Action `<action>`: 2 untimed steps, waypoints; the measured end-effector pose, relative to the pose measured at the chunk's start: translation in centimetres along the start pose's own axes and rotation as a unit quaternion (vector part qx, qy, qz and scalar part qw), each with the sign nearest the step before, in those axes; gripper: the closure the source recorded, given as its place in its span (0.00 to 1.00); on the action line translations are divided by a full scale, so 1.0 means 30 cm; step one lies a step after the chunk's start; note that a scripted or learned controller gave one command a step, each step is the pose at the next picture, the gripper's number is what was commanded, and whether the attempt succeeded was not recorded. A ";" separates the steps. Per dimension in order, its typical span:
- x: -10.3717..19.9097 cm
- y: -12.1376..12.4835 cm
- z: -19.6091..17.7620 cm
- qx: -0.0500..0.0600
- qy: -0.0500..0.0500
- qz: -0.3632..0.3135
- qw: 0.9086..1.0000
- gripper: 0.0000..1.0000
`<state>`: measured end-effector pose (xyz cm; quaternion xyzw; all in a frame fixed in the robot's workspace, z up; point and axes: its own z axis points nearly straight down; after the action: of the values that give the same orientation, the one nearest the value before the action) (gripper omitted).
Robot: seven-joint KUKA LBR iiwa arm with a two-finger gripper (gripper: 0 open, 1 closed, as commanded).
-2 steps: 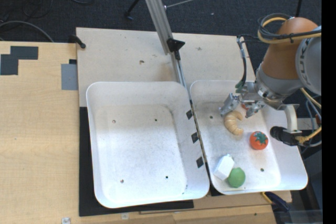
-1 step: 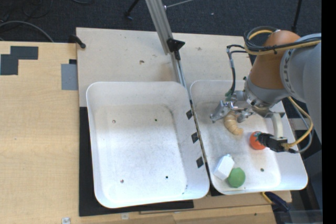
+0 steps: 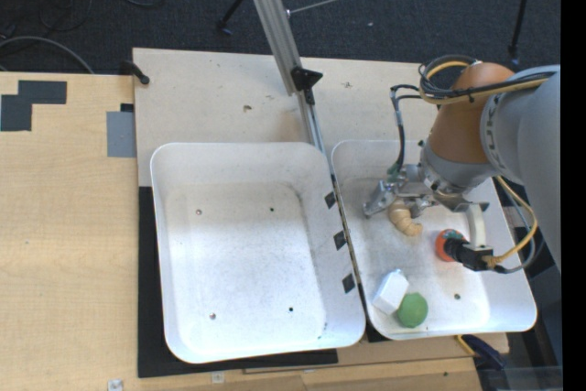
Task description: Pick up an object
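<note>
My gripper [image 3: 389, 200] is low inside the right bin [image 3: 513, 311], near its middle, pointing left. Just below and right of its metal fingers lies a small tan, peanut-shaped object [image 3: 404, 221], touching or nearly touching them. I cannot tell whether the fingers are open or shut, or whether anything sits between them. A small red-orange object [image 3: 448, 244] lies to the right, partly behind a black cable fitting. Near the bin's front are a white block [image 3: 390, 290] and a green ball [image 3: 412, 309], side by side.
The left bin [image 3: 183, 197] sits beside the right one, joined by black clips along the shared rim. A slanted aluminium rail [image 3: 275, 23] rises behind the bins. The grey arm with its orange band [image 3: 467, 114] covers the right bin's far right side.
</note>
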<state>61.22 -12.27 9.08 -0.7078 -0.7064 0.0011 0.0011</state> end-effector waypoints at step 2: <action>-0.024 0.000 -0.180 -0.003 0.000 0.002 1.000 1.00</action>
<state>61.22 -12.98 14.49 -0.7095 -0.7047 -0.0005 -0.0009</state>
